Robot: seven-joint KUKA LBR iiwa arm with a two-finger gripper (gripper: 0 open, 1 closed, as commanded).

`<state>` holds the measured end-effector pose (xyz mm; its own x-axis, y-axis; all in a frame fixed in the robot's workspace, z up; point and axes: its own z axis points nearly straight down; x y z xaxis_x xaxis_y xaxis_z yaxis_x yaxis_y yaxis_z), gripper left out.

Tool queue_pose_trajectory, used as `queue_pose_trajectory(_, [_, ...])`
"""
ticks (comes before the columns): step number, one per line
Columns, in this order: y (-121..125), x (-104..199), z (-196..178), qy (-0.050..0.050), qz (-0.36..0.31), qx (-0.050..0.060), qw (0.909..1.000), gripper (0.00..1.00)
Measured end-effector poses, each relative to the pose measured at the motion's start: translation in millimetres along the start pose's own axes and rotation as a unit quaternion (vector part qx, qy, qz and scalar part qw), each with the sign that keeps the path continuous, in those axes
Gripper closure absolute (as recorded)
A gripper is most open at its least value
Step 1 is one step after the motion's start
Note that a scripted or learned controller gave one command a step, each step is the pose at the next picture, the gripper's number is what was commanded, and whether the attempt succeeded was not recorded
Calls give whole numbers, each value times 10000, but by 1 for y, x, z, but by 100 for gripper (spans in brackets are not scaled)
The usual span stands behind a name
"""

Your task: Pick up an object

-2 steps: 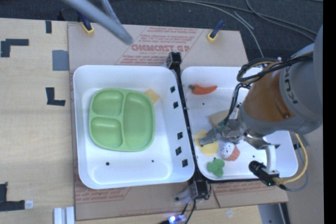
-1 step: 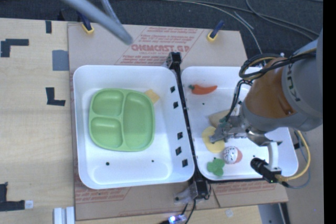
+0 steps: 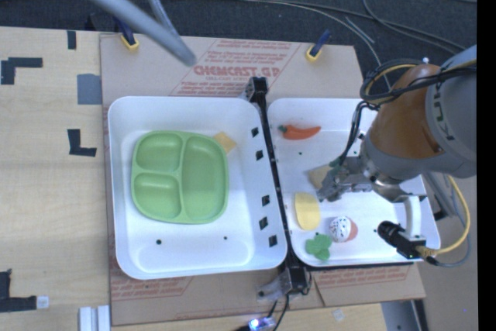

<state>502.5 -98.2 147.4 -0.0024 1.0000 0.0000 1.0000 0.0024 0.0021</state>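
My gripper (image 3: 332,187) is low inside the right bin (image 3: 403,256), near its middle, under the grey and orange wrist. A small tan piece (image 3: 316,176) lies right against its left side; I cannot tell whether it is held. Just below it lies a yellow block (image 3: 307,211). A white and red speckled ball (image 3: 342,228) and a green broccoli-like toy (image 3: 318,246) sit by the bin's front wall. An orange carrot (image 3: 301,132) lies at the back of the bin, apart from the gripper.
The left bin (image 3: 124,244) holds a green sectioned plate (image 3: 180,176) and a small yellow piece (image 3: 225,141) at the plate's back right corner. A black divider (image 3: 267,174) runs between the bins. Cables trail by the arm at the right bin's right side.
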Motion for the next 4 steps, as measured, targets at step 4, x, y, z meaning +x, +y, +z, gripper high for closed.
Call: queue_pose_trajectory(4, [17, 165, -61, 5, -24, 23, 10000, 100])
